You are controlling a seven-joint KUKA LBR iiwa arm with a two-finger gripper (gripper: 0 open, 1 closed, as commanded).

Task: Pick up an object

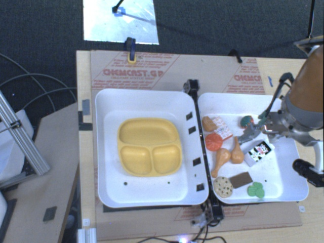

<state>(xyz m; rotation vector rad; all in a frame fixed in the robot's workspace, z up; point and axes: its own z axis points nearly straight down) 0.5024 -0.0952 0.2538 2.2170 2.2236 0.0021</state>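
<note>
I have the end effector low in the right bin, right of frame centre, beside the black-and-white carton; I cannot tell its state. The crowded toys could make me nudge the carton away.

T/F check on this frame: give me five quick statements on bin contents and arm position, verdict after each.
1. The yellow divided tray lies in the left bin. True.
2. The cookie lies inside the yellow tray. False: it lies in the right bin, near its front left corner.
3. The gripper is over the right bin. True.
4. The green toy sits in the left bin. False: it is in the right bin, right of the brown bar.
5. The red tomato lies in the right bin, near the divider. True.
</note>
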